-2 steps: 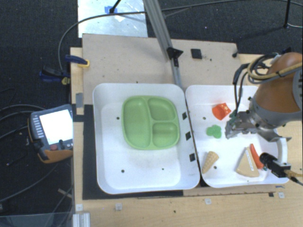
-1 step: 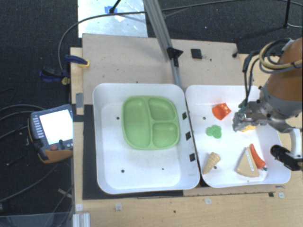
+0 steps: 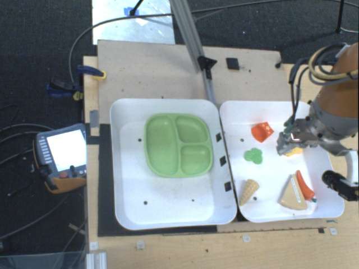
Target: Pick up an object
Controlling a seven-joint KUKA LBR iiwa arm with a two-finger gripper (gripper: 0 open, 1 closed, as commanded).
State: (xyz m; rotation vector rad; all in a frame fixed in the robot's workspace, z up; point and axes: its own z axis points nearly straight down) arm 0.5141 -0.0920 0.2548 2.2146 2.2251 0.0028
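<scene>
The sandwich wedge, nearest the camera, sits at 5 o'clock in the right bin, an ice-cream cone at its 9 o'clock. A yellow piece under the gripper looks like the target, at 3 o'clock of the green toy. Whether it is pinched, I cannot tell. Nothing looks lifted yet; the pick-up remains.

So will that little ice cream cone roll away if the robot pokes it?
Probably a bit. The cone lies on its side on the right bin's smooth floor, so it may roll in a curve around its tip. It looks like a small toy, likely light and stiff.
</scene>
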